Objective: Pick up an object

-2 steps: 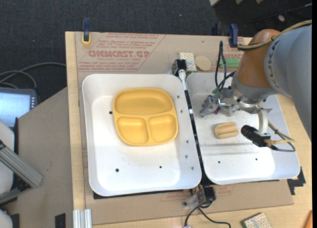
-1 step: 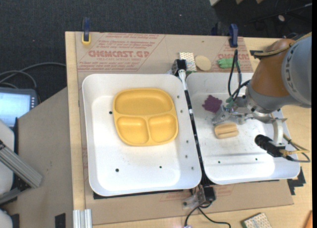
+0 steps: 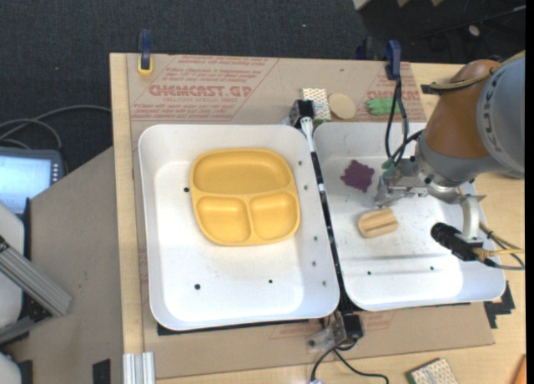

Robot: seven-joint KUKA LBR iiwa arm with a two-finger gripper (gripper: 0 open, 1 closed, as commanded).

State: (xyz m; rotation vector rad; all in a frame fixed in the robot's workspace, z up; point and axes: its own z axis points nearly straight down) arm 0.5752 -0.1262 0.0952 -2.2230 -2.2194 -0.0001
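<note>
Tan block [image 3: 377, 224] lying in the right bin [image 3: 417, 286], just below my end effector [image 3: 390, 189], looks light and rigid, so I'd pinch its short sides, though I cannot tell the end effector's state.

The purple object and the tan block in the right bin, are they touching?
Apart. The camera view shows bare white bin floor between the purple object and the tan block.
</note>
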